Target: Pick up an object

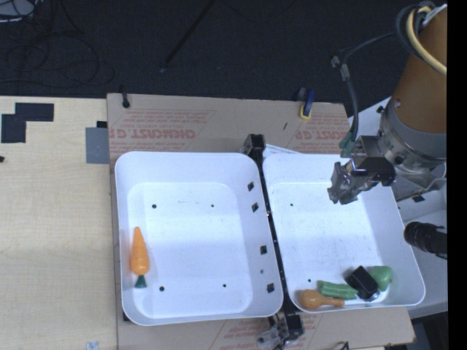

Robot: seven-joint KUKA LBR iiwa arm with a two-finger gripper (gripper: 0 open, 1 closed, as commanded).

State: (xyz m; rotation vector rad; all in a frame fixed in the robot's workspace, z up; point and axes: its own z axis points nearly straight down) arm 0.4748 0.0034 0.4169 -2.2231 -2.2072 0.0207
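An orange carrot-shaped toy with a green tip lies at the left side of the left bin. In the right bin, along its front edge, sit a small black block, a green piece beside it, a long green pod-like toy and an orange-tan pear-shaped toy. My gripper hangs above the back right part of the right bin, well away from that cluster. I see nothing between its fingers.
The two white bins stand side by side on a cardboard sheet, with a black divider where they meet. A blue and yellow clip sits at the cardboard's back edge. A black cylinder juts in right of the right bin.
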